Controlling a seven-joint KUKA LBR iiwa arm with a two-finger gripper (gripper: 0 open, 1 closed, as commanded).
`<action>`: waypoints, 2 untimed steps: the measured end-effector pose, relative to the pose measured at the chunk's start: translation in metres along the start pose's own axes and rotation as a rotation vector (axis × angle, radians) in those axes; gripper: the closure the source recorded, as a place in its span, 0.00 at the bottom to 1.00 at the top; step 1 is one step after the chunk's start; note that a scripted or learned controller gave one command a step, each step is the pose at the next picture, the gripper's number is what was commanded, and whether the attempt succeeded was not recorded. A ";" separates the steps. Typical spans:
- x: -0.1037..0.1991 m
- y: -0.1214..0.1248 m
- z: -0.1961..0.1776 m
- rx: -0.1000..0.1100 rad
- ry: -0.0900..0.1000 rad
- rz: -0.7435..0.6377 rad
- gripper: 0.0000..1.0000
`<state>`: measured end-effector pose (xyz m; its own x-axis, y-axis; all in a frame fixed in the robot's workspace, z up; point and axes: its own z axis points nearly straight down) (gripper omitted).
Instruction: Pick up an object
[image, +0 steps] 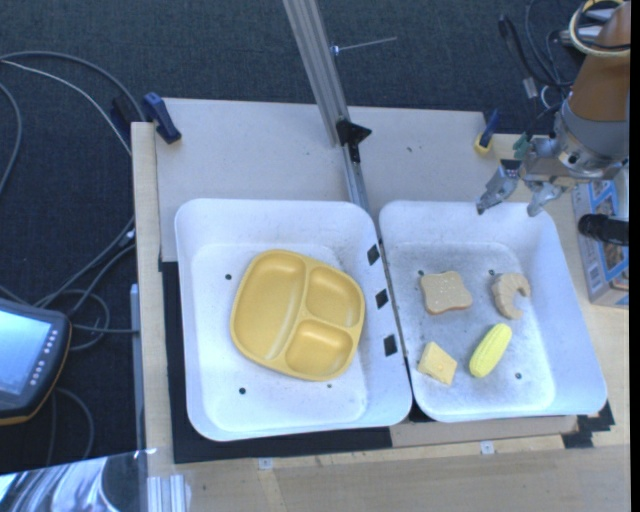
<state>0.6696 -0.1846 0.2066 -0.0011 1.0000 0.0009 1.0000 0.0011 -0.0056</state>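
The right bin holds a slice of toast, a bitten tan cookie, a yellow corn cob and a yellow cheese wedge. My gripper hangs over the bin's far rim, above and behind the food. Its two fingers are spread apart with nothing between them. The cookie is the nearest item, roughly a hand's width in front of the fingertips.
The left bin carries a yellow divided plate. A metal pole slants down to the gap between the bins. Blue clamps sit at the bench's back corners; a box stands right of the bin.
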 end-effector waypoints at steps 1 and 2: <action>-0.006 -0.003 0.045 0.001 0.000 0.001 0.00; -0.008 -0.012 0.104 0.002 0.000 0.001 0.00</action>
<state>0.6567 -0.1920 0.1031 -0.0005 1.0000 0.0014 1.0000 0.0005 -0.0076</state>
